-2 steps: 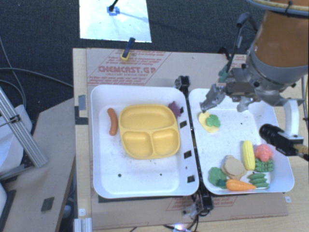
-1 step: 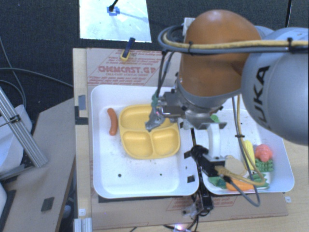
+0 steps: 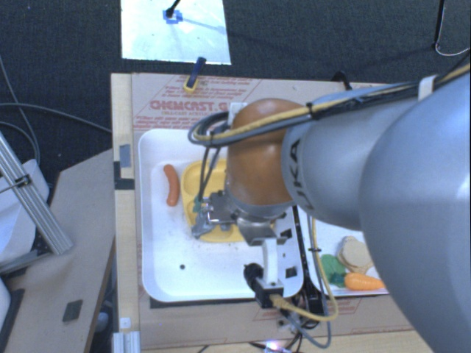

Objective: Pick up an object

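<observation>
Grey arm (image 3: 383,168) looms over both bins; its pincer (image 3: 202,215) sits on the yellow object (image 3: 197,186), just right of the sausage (image 3: 171,184); finger spacing unclear.

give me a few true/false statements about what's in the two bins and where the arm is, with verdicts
1. A sausage lies in the left bin, near its left wall. True.
2. The sausage is clamped in the gripper. False: it lies apart on the bin floor, to the left of the gripper.
3. A yellow object lies under the arm's wrist in the left bin. True.
4. The carrot lies in the left bin. False: it is in the right bin, at the near edge.
5. A green item lies beside the carrot. True.
6. The arm hangs over the right bin's far corner. False: its orange band is above the left bin.
</observation>
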`<action>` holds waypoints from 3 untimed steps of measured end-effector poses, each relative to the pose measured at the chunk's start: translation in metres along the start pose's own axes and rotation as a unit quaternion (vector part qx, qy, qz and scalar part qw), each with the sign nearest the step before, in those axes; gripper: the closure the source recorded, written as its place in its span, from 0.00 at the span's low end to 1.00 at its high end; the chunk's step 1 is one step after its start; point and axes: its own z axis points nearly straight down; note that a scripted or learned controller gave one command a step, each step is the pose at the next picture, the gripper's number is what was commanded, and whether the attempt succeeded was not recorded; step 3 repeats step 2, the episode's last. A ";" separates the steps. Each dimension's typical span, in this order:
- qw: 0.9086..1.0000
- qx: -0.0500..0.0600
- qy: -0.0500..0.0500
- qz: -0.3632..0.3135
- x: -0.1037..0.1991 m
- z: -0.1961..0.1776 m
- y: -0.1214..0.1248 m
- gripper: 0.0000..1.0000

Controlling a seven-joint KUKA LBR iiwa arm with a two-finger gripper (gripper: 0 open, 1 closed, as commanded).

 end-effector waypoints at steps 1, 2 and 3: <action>1.000 -0.011 0.001 0.004 -0.064 -0.051 0.050 0.00; 1.000 -0.006 0.000 0.005 -0.125 0.009 0.067 0.00; 1.000 -0.006 0.000 0.005 -0.125 0.009 0.067 0.00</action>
